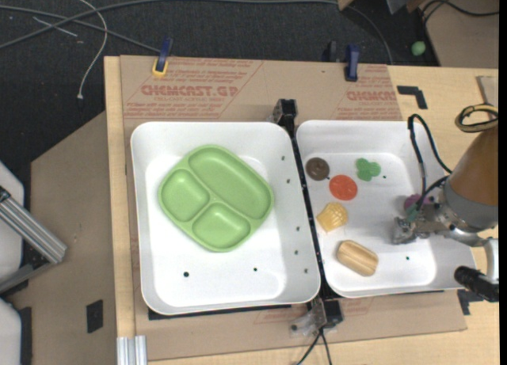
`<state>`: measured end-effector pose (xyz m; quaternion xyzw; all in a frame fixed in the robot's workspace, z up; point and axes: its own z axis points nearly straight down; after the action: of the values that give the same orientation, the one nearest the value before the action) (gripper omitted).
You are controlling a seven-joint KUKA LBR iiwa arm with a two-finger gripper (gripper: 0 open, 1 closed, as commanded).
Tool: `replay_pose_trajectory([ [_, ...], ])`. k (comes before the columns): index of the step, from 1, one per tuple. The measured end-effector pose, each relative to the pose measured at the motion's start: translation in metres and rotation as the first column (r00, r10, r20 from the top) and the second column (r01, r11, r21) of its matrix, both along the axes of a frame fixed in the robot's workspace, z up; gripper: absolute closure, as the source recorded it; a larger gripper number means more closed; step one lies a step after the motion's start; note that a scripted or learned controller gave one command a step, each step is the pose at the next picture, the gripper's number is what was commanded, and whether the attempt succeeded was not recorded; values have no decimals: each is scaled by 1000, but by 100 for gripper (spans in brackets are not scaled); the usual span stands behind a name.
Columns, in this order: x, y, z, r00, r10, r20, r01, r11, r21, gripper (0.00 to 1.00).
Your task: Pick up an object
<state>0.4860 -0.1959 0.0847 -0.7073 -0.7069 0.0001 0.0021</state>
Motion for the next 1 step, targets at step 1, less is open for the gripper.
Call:
replay_pose_trajectory([
  [1, 1, 0, 11, 1000, -1, 2, 1, 1000, 0, 100],
])
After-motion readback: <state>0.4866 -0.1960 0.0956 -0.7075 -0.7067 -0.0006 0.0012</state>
